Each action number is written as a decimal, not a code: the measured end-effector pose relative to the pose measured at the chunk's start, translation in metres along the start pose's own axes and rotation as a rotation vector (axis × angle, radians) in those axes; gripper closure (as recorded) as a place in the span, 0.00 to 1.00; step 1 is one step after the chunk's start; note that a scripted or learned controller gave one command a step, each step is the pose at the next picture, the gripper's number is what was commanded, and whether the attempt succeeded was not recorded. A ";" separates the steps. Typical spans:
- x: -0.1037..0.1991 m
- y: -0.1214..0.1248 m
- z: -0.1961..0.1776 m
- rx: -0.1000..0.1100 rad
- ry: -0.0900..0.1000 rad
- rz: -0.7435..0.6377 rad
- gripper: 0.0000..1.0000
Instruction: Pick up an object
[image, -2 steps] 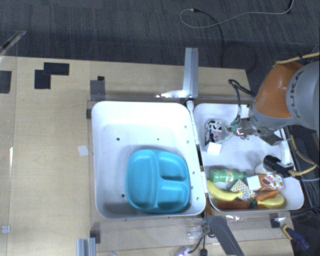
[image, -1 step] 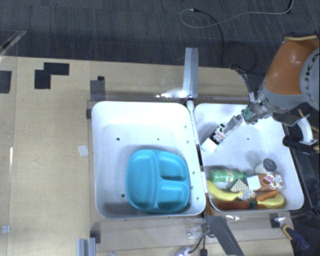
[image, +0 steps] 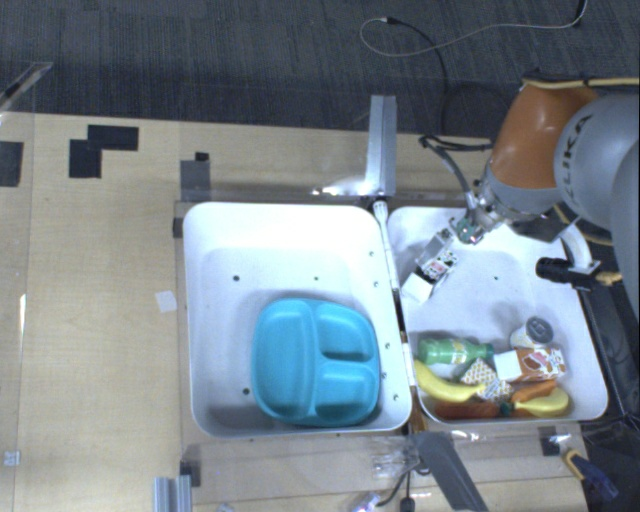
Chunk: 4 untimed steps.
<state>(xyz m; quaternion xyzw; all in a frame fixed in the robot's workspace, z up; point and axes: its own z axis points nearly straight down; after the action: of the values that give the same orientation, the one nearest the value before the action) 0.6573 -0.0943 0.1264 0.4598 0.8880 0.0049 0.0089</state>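
Note:
My gripper (image: 436, 266) hangs over the upper left part of the right bin (image: 500, 270), close to the wall between the two bins. A small white thing (image: 415, 288) lies just below its tip, against that wall; whether it is touched I cannot tell. Along the bin's near edge lies a pile: a green bottle (image: 455, 351), a yellow banana (image: 443, 385), a checked packet (image: 480, 374), a white and red carton (image: 540, 361), a grey round can (image: 538, 329) and a second yellow fruit (image: 547, 404). The gripper is well away from this pile.
The left bin (image: 215, 300) holds a blue divided plate (image: 317, 361) in its near half. A metal post (image: 382, 140) rises behind the seam between the bins. The arm's orange band (image: 530, 125) and a black cable (image: 565, 270) hang over the right bin's far corner.

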 end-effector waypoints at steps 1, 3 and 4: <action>0.007 -0.011 0.038 0.008 0.005 0.118 0.00; 0.094 -0.079 -0.062 0.014 0.006 0.366 1.00; 0.094 -0.080 -0.061 0.014 0.006 0.367 0.00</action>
<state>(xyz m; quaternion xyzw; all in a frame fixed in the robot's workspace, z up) 0.5371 -0.0637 0.1854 0.6140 0.7893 0.0016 0.0021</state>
